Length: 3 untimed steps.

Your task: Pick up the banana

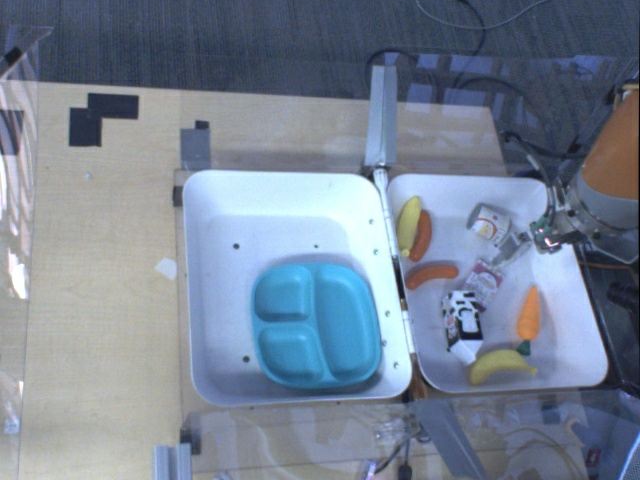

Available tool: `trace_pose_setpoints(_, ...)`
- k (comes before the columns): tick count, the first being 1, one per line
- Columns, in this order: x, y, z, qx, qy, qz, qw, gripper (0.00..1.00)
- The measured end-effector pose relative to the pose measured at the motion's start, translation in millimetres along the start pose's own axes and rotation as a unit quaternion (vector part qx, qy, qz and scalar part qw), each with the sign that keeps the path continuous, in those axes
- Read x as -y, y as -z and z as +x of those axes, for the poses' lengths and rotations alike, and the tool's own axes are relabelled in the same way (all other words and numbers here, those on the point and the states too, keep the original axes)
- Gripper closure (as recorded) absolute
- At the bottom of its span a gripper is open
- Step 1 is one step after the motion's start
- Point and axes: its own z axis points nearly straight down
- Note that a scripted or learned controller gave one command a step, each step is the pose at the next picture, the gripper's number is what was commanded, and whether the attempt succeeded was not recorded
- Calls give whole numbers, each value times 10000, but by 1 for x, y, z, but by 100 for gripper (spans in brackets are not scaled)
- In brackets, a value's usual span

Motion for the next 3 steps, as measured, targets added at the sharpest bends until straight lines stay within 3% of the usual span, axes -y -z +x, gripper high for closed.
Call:
trace_pose_setpoints(1, 53, -8, 17, -5, 533, 6, 9986, 0)
trace_pose_setpoints(2, 63, -52, 47, 89, 627, -92, 9979, 0)
trace_pose_setpoints(3, -6, 14, -1, -2, 1258, -1, 9921, 0)
